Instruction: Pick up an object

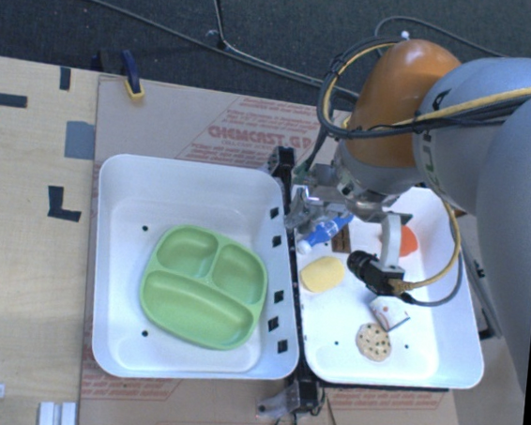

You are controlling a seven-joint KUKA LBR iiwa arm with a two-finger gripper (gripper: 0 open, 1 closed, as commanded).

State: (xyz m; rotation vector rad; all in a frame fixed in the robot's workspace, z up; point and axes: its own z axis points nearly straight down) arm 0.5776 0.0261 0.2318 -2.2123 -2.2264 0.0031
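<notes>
The gripper [313, 223] hangs over the far left corner of the right bin [447, 367], just above a blue object [325, 230]; whether it is grasping anything I cannot tell. That blue object looks small, light and crinkly, probably best pinched across its middle. Just nearer lies a yellow lump [322, 274], then a cookie [374, 342]. The left bin [126, 192] holds a green divided plate [206, 285].

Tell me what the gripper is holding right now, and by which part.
It cannot be told. The gripper is low over the right bin, near a blue object beside the yellow object, but the wrist hides any grasp.
</notes>
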